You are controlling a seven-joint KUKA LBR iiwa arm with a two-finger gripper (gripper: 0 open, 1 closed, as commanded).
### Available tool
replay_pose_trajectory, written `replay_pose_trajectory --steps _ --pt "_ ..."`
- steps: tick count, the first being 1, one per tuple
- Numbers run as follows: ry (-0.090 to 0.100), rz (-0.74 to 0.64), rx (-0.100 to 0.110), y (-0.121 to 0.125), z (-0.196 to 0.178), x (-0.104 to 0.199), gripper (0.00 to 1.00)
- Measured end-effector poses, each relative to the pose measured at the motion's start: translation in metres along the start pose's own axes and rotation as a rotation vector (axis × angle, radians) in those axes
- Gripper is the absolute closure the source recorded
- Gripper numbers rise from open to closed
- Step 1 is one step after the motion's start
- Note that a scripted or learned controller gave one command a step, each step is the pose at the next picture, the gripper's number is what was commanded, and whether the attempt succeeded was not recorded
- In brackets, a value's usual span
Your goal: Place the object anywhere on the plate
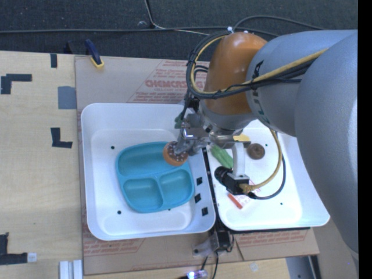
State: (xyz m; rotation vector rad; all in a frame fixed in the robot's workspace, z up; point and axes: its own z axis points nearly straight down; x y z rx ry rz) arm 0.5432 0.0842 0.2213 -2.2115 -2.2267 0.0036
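Hovering over the plate's upper right rim: gripper (pixel 179 149) with a small round brown object (pixel 174 155).

Fingers are closed narrowly on the brown object (a doughnut-like piece), which sits above the top right edge of the blue sectioned plate (pixel 152 179) in the left bin (pixel 99 156). Right bin (pixel 290 208) contains a green item (pixel 222 156), a brown round piece (pixel 256 151) and a red-and-white item (pixel 234 200), partly hidden by the arm (pixel 302 97).

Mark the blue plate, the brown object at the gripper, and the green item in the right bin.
blue plate (pixel 139 188): camera view, lower left compartment.
brown object (pixel 174 155): camera view, its middle.
green item (pixel 222 156): camera view, its middle.
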Motion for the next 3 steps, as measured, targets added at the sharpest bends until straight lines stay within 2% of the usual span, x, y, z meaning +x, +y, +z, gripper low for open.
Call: replay_pose_trajectory --steps 2,3 --pt "0.0 -0.001 -0.001 -0.035 -0.014 0.102 1.0" --pt "-0.001 0.003 -0.002 -0.034 -0.014 0.099 0.0"
